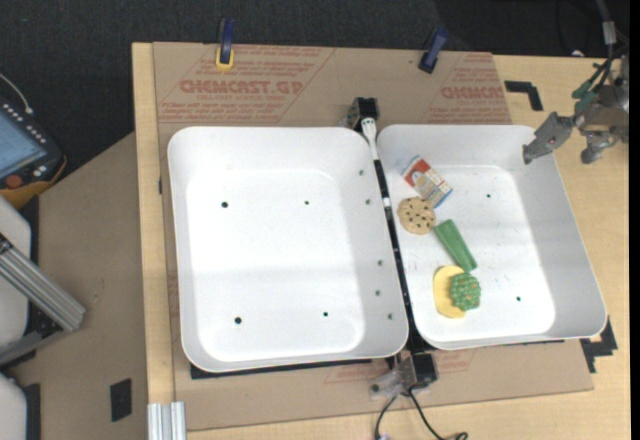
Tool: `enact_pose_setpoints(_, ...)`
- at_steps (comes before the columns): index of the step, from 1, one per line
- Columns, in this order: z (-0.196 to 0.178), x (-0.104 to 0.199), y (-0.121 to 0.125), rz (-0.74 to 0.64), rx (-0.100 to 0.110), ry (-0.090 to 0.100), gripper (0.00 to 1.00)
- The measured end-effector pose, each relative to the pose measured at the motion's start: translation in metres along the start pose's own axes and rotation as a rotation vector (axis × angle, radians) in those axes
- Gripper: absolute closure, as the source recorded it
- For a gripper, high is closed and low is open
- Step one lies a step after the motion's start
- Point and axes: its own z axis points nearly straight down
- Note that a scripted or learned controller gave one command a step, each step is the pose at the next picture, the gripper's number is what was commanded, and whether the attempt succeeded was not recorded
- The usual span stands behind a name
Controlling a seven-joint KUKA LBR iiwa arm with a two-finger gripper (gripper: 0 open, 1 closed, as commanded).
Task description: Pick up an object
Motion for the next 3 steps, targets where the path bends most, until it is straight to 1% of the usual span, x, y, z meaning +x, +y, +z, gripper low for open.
enact_pose_setpoints(1,0.120,0.001,-0.045,0.002,0.015,0.005,0.00)
enact_pose_setpoints(2,0.101,0.000,-0.040,0.001,-0.004,-0.002,1.00)
enact_pose_setpoints(3,0.132,-0.031,-0.108,0.007,0.008,0.002,1.00)
